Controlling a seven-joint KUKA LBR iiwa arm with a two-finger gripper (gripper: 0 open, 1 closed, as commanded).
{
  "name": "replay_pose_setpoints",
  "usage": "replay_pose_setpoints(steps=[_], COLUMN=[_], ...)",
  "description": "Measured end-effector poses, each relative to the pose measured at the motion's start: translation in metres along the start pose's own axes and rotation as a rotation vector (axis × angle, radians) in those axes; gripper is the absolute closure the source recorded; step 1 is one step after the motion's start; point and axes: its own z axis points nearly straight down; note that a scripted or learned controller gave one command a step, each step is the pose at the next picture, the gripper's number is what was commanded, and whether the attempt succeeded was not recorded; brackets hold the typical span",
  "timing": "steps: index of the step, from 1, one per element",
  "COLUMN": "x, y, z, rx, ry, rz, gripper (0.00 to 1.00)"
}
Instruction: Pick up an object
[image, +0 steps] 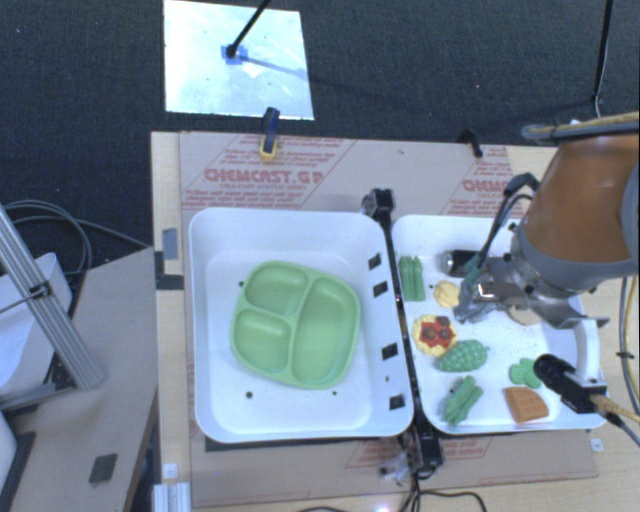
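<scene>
Gripper over right bin — fingertips indistinct.

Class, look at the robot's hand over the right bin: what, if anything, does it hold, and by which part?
It cannot be told. The hand is low over the toy food in the right bin, and the arm hides any hold.

Gripper fingertips blurred, perhaps over a half-hidden pale object; arm cropped at right.
</scene>
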Motion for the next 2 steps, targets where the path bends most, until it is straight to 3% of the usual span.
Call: replay_pose_setpoints(steps=[1,2], x=[0.049,-0.006], y=[0.073,0.043], z=[-0.108,-0.19], rx=[-0.01,-0.004], ry=[0.003,0.001], rz=[-0.014,-0.002], gripper=[1.0,1.0])
